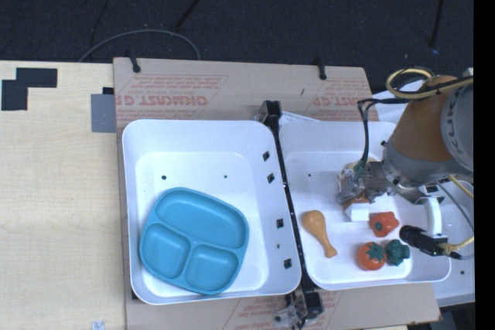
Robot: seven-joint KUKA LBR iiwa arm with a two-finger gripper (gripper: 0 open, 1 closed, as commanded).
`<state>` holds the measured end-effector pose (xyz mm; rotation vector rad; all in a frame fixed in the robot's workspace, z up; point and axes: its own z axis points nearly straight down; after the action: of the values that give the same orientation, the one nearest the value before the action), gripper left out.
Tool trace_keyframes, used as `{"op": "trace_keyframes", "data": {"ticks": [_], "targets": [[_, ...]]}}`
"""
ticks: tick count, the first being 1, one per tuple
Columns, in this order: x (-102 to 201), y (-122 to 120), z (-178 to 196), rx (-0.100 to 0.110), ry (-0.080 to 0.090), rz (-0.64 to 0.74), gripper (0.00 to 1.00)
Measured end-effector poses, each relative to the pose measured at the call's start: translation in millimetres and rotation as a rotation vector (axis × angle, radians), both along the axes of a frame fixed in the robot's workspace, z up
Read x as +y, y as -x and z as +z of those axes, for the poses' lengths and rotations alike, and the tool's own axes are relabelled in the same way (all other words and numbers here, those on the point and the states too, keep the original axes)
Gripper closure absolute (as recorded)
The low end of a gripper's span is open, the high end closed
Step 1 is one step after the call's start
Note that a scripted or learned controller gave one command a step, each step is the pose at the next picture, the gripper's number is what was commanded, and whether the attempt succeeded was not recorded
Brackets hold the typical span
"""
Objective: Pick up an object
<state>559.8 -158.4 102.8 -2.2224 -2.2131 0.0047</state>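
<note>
My gripper (354, 189) reaches into the right bin (325, 143) from the right, low over its floor at mid-right. A small white block (358, 212) lies just below it, close to the fingertips. A tan toy drumstick (318, 231) lies left of that. A red pepper-like toy (383, 224) sits right of the block. Near the front edge are an orange tomato-like toy (370, 256) and a green piece (397, 251) beside it. Nothing shows between the fingers.
The left bin (155, 143) holds a blue divided plate (193, 240). A black divider clamp (280, 189) runs between the bins. The orange-banded arm (421, 127) and its cables fill the right bin's right side. A black-tipped part (421, 240) overhangs its front right corner.
</note>
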Motion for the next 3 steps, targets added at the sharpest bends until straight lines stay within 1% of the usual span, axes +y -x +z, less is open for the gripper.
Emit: {"op": "trace_keyframes", "data": {"ticks": [1, 2, 3], "targets": [[-1.3, 2.6, 62.8, -0.008, 0.002, 0.002, 1.00], [-1.9, 2.2, 102.5, -0.006, 0.002, 0.005, 1.00], [57.2, -11.1, 113.0, -0.005, -0.001, 0.010, 1.00]]}}
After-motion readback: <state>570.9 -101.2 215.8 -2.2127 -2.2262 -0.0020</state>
